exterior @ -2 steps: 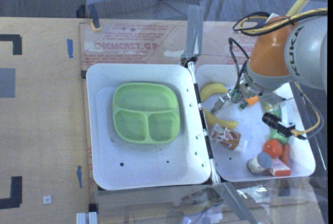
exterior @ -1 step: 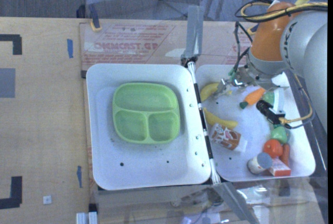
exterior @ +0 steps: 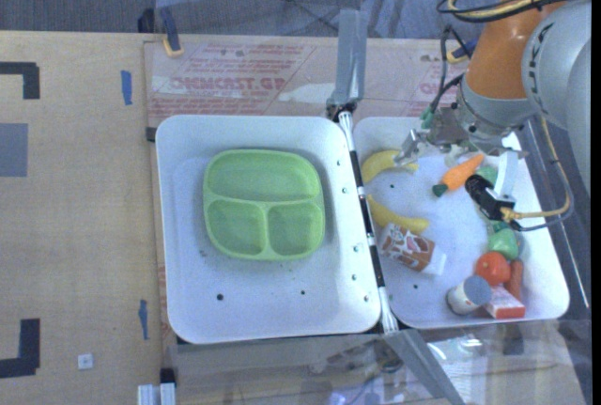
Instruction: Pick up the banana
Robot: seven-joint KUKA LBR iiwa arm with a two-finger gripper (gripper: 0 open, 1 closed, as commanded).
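The wooden bench (exterior: 75, 234) bears two white bins (exterior: 178, 281) side by side.

You see a bench (exterior: 66, 234) of pale, matt wood grain. Both white bins (exterior: 188, 300) look like smooth plastic with a dull sheen, and the green tray (exterior: 265, 204) is glossier plastic. The banana (exterior: 380, 164) has a smooth, waxy yellow skin. The arm's orange band (exterior: 502, 65) shines like polished plastic.

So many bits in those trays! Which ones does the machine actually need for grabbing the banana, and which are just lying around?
Needed:
- banana
- gripper

Just lying about:
- green divided plate
- carrot
- second banana
- small carton
- tomato
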